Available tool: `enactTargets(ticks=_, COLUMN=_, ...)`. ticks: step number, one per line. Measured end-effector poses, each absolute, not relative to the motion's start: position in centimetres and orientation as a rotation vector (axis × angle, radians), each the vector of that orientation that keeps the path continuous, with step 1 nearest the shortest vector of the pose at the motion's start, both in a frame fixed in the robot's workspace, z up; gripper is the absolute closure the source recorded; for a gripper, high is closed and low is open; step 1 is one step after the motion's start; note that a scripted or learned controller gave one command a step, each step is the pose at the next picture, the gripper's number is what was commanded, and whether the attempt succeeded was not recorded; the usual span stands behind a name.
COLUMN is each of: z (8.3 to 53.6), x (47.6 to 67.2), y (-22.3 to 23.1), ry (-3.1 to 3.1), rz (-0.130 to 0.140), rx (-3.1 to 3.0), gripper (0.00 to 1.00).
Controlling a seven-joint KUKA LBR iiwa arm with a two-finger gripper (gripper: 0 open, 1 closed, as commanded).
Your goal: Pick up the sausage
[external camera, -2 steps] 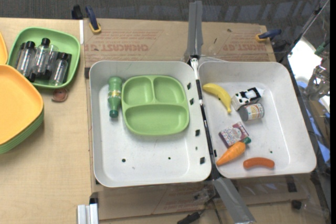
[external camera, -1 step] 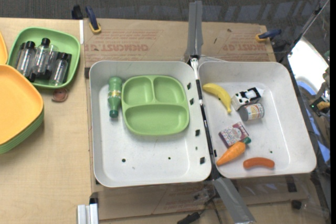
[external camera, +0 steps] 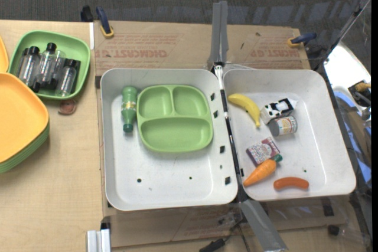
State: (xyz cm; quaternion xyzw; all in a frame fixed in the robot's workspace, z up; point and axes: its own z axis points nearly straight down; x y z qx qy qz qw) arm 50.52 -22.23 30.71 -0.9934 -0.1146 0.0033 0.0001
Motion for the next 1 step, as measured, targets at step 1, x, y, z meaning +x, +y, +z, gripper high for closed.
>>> enactTargets(ticks=1, z=31.36, x=50.53, y=-22.21, ry=-0.366, rz=0.022, rx=-3.119, gripper=1.00)
